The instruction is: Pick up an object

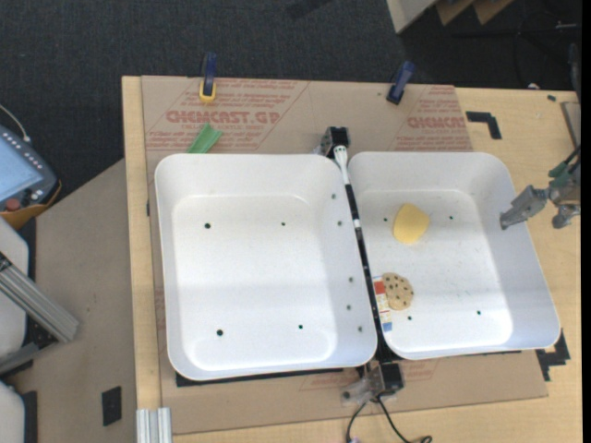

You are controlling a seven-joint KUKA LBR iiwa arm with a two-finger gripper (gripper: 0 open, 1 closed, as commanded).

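Note:
A pale yellow lump [411,223] lies in the upper middle of the right bin [517,303]. A round brown cookie with dark chips [398,290] rests nearer the front, close to the bin's left wall. Beside it, a small red, white and blue card [381,303] leans against that wall. My gripper [538,214] reaches in at the right edge, over the right bin's right rim and well to the right of the yellow lump. It stands open, with nothing between its fingers.
The left bin [185,275] is a white tray of the same kind, joined to the right one along a black divider [355,238]. Both sit on a cardboard sheet [277,109] held by clamps [209,79] at the back. A green strip [205,138] lies behind the left bin.

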